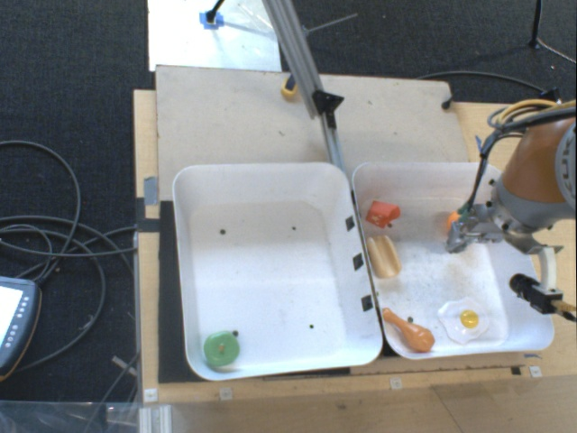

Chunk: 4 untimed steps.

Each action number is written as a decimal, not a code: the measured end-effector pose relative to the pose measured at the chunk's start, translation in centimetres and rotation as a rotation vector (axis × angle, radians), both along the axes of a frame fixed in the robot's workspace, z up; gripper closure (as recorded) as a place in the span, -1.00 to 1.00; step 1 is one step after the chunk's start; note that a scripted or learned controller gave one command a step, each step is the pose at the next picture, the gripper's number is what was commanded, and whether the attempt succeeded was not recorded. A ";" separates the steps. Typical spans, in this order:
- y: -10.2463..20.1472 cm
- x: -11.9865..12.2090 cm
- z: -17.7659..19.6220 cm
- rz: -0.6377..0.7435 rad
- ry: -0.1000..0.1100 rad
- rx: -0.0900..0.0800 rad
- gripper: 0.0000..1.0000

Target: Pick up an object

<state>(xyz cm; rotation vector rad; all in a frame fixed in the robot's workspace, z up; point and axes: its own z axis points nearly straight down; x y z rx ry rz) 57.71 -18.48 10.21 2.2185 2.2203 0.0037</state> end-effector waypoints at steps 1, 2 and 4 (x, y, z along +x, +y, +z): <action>-0.5 -0.2 4.5 -0.001 -0.002 -0.001 1.00; -0.4 0.3 11.0 0.004 -0.005 -0.003 1.00; 5.5 1.9 13.4 0.011 0.000 0.002 1.00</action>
